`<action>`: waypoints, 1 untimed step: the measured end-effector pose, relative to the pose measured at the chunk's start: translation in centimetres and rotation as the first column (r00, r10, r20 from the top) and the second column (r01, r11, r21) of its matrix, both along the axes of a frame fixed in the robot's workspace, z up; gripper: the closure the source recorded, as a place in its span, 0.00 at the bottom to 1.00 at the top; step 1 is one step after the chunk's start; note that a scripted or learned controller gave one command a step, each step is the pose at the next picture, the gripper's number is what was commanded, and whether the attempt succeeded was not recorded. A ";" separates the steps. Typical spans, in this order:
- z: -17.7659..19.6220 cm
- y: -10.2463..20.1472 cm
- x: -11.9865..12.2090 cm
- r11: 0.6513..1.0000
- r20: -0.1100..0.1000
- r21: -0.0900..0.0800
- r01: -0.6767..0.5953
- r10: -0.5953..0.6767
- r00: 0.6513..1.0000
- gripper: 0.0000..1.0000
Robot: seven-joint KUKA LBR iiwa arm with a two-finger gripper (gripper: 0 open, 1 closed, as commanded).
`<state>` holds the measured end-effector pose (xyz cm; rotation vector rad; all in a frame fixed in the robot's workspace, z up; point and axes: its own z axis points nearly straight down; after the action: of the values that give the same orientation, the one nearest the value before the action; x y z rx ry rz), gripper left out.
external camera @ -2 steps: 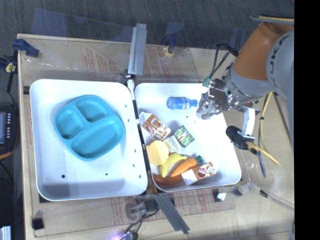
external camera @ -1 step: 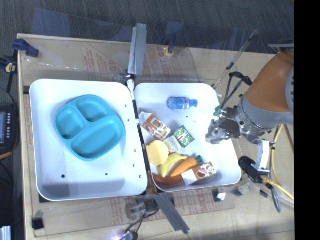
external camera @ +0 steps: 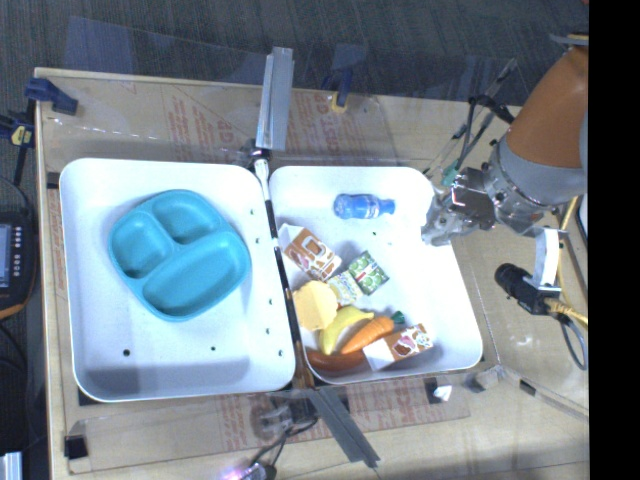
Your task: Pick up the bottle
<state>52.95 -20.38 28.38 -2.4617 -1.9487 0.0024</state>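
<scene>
Tan bench, perhaps dark carpet beyond

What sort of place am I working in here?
Probably a robot lab's pick-and-place bench: two white bins side by side, toy food like a carrot, a small blue bottle, and a blue divided plate.

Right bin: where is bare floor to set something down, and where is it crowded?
In the right bin, bare floor lies around the bottle and down the right wall. The lower left is crowded: cartons, banana, carrot. The left bin is bare around the blue plate.
</scene>
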 end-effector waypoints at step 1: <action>-1.2 0.5 1.1 0.999 -0.003 0.001 -0.032 0.032 0.999 1.00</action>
<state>54.05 -19.87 27.16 -2.4280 -1.9860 0.0053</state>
